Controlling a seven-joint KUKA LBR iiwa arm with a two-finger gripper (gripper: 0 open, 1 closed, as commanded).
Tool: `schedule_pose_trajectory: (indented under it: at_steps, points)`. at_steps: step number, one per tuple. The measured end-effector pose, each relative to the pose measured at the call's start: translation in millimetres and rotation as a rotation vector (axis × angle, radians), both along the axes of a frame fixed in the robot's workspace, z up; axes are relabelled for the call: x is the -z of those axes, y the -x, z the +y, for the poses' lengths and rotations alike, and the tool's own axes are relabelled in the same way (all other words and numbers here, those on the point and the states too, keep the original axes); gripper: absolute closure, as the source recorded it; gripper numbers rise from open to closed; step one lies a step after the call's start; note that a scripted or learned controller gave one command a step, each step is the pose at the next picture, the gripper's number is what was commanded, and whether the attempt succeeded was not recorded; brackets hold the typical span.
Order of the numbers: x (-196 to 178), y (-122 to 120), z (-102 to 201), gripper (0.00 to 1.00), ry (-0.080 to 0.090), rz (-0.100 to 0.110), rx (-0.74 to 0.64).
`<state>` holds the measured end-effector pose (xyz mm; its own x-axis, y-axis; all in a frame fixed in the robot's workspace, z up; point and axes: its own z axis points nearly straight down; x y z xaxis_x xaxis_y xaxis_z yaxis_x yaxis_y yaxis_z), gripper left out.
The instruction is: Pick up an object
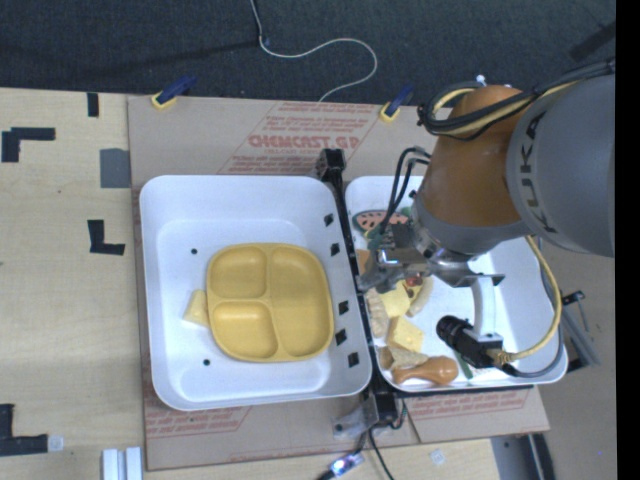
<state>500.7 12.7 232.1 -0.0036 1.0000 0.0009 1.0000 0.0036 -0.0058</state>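
The grey arm (480,178) with its orange band reaches in from the right and covers much of the right bin (525,268), hiding that bin's upper wall and most of its floor. At the arm's lower left end, the gripper (395,258) hangs over the left side of this bin, directly above a heap of small things. The wrist and shadow crowd it so closely that I cannot tell if it is open or closed. I also cannot tell whether it touches or holds anything.

Both bins stand on a brown cardboard sheet (290,138) with red print.

The left bin (160,268) holds a yellow divided plate (270,303) with three compartments, lying flat near the middle. A flat pale yellow piece (195,310) pokes out from under the plate's left edge, partly hidden by it.

The heap in the right bin runs along the wall shared with the left bin. Most of it is pale yellow chunks (405,333), piled on one another just below the gripper. A brown drumstick-shaped piece (428,371) lies at the heap's near end, by the bin's front wall. A small round thing with red and green marks (370,221) sits at the far end, half covered by the wrist and too small to identify.
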Motion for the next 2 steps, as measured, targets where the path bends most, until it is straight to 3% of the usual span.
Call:
schedule_pose_trajectory:
  at_steps: [1, 2]
  points:
    - [-0.4, 13.1, 18.7, 1.0, 0.0, -0.001, 0.0]
    - [17.6, 3.7, 21.8, 1.0, 0.002, -0.002, 0.003]
